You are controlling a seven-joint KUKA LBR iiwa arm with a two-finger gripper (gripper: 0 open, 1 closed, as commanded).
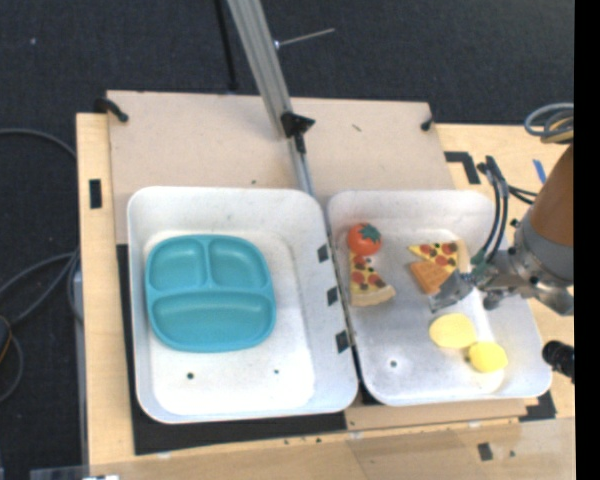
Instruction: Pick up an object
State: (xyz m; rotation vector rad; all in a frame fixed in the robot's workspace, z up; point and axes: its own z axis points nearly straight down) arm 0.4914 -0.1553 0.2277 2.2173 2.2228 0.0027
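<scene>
1. Looking down from the one camera, you've got the gripper (467, 290) low in the right bin (400, 208), right at the lower right edge of a pizza slice (435, 264). Can't tell from here if it's open, closed or gripping anything, too much dark hardware and glare, so don't count it as a grab.
2. The slice is the nearest pick: it lies flat in the upper right part of that bin, touching or nearly touching the tool.
3. Other options: a second slice (368, 280) with a tomato (363, 237) just above it by the left wall, a yellow disc (452, 331) and a lemon (488, 356) near the front right.
4. Flat slices slip easily, I'd guess, so centre over the slice before you squeeze.
5. Lift straight up, and mind the disc just below.
6. The left bin (230, 203) holds a teal plate (210, 292); leave it be.
</scene>
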